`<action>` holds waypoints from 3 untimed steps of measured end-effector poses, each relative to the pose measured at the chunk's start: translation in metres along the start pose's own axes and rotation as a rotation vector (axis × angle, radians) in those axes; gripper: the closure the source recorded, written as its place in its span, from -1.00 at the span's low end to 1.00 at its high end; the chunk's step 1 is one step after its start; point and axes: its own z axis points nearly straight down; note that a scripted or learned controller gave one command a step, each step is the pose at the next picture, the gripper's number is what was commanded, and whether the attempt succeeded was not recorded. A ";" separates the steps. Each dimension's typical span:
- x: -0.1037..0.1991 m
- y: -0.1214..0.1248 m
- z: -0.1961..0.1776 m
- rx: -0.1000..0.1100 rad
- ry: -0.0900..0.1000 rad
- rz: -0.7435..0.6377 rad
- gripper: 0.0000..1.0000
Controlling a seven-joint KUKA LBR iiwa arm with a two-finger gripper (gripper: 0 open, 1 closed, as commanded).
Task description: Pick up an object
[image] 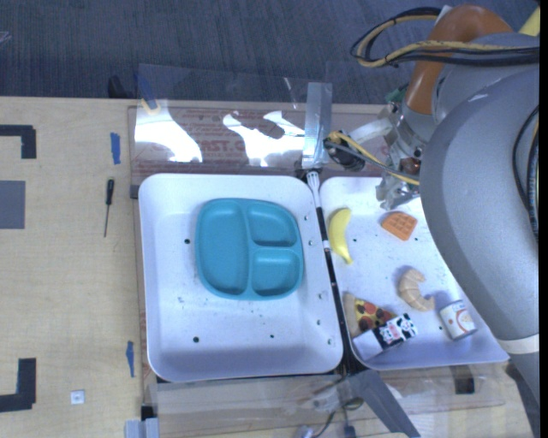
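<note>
Whether the jaws stand apart or together cannot be told, since the gripper (pixel 396 190) shows as a blur of grey metal and yellow cable at the far end of the right bin (pixel 366 195), just above an orange waffle-like piece (pixel 399 225), with nothing visibly between its tips. Other loose objects lie in that same bin: a yellow banana (pixel 341 234) close to the wall shared with the left bin, a tan croissant-shaped piece (pixel 415 288) near the middle, a small white can with an orange mark (pixel 458 319) toward the near right corner, a black-and-white carton (pixel 393 330) at the near edge, and a flat dark piece with coloured spots (pixel 366 312) just beside it. A teal divided plate (pixel 250 248) lies in the left bin (pixel 163 257). The grey arm (pixel 488 205) covers the right side, its orange band (pixel 467 26) at the top
</note>
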 end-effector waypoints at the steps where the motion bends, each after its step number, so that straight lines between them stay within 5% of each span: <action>1: 0.003 -0.015 -0.003 0.000 -0.001 -0.008 1.00; 3: 0.005 -0.012 0.021 0.001 -0.004 0.000 1.00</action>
